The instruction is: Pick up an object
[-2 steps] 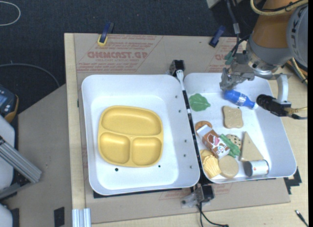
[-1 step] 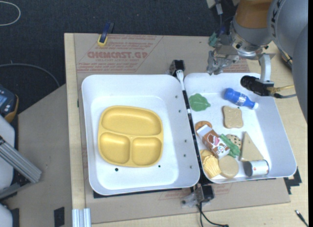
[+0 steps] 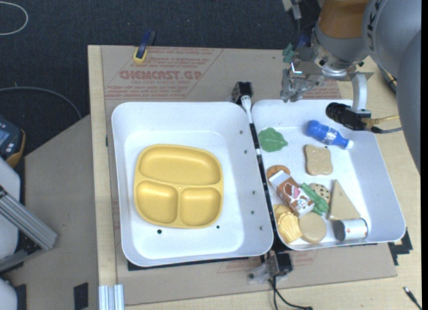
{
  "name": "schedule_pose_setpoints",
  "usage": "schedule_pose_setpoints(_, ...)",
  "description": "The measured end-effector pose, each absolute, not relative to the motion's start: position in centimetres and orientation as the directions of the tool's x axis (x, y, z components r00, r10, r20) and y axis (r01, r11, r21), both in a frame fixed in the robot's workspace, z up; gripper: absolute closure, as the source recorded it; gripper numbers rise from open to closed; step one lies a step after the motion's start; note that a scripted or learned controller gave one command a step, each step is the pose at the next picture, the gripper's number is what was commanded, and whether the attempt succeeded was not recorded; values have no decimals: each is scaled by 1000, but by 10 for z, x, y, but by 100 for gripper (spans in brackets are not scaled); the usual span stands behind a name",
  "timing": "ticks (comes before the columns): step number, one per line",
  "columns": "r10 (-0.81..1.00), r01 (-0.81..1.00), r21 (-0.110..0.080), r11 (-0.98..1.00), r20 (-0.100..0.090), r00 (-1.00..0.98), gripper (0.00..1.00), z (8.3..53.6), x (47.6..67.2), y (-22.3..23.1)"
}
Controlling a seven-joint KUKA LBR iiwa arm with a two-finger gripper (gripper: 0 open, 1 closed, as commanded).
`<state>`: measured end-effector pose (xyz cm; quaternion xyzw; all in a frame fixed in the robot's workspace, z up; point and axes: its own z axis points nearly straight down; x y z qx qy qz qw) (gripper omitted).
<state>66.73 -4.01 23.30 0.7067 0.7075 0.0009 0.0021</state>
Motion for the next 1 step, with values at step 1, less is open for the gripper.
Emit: schedule_pose_setpoints(1, 1000, 1000, -3, -1, -1, 1, 100, 230, 657, -50)
